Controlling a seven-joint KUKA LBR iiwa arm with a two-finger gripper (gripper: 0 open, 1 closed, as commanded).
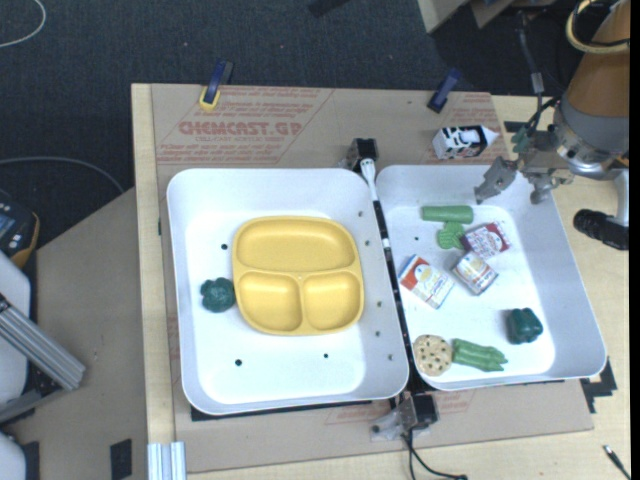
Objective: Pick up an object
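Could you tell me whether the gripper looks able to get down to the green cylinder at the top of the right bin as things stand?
Probably yes. The gripper hangs open above the right bin's upper edge, and the green cylinder lies nearby with nothing on top of it; only a small green piece sits close below.

- Dark grey carpet floor [150, 28] lies beyond the tabletop, with a thin pale cable loop [20, 18] on it at the far left.
- The tabletop [300, 118] is a tan board printed with red lettering.
- Two clamps [213, 85] grip its far edge.
- An aluminium rail [40, 348] slants at lower left.
- Light is even and soft.
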